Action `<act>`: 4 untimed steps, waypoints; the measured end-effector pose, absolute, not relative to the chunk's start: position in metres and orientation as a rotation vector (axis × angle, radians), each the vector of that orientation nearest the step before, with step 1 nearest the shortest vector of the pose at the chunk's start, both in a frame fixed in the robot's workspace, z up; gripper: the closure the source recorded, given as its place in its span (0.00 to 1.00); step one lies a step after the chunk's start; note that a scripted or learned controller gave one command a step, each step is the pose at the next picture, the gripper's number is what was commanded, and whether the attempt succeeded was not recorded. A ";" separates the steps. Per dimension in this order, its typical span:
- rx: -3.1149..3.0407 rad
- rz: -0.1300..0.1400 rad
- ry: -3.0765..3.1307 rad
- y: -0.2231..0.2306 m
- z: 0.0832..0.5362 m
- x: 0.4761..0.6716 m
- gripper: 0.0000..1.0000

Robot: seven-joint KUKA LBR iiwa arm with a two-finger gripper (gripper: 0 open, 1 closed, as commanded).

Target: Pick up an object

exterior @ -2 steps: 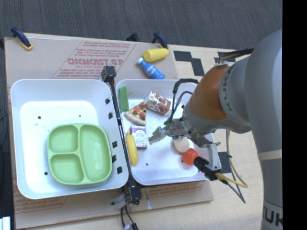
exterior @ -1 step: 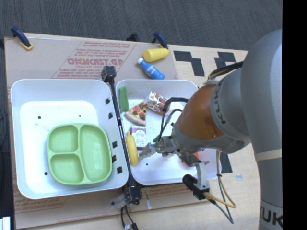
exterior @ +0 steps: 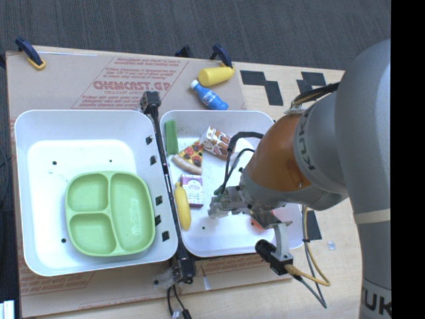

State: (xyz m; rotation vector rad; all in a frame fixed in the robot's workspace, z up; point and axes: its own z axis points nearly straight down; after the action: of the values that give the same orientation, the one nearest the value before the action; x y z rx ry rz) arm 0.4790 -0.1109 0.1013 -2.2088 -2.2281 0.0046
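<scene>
The right bin (exterior: 219,244) holds several small items. A yellow banana (exterior: 182,207) lies along its left wall, with a small purple carton (exterior: 193,190) just right of it. Further back are a pizza slice (exterior: 189,157), a green stick (exterior: 171,137) and a patterned brown-and-white box (exterior: 216,142). My gripper (exterior: 218,206) hangs low over the bin floor, right of the purple carton and the banana, with bare white floor beneath it. A red item (exterior: 255,223) peeks out from under the wrist; most of it is hidden by the arm.
The left bin (exterior: 40,138) holds a green divided plate (exterior: 109,212). Behind the bins, a yellow object (exterior: 215,76) and a blue bottle (exterior: 210,96) lie on the cardboard. Black clips line the wall between the bins. The arm's bulk covers the right bin's right half.
</scene>
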 end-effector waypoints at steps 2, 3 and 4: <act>-2.205 0.006 -2.231 -0.111 0.111 0.480 1.00; -2.218 0.000 -2.225 -0.152 0.153 0.477 1.00; -2.211 0.002 -2.228 -0.102 0.145 0.524 1.00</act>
State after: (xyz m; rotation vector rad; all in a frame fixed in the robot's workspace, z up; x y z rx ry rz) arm 0.5242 -0.1020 0.1454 -2.2111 -2.2280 0.0021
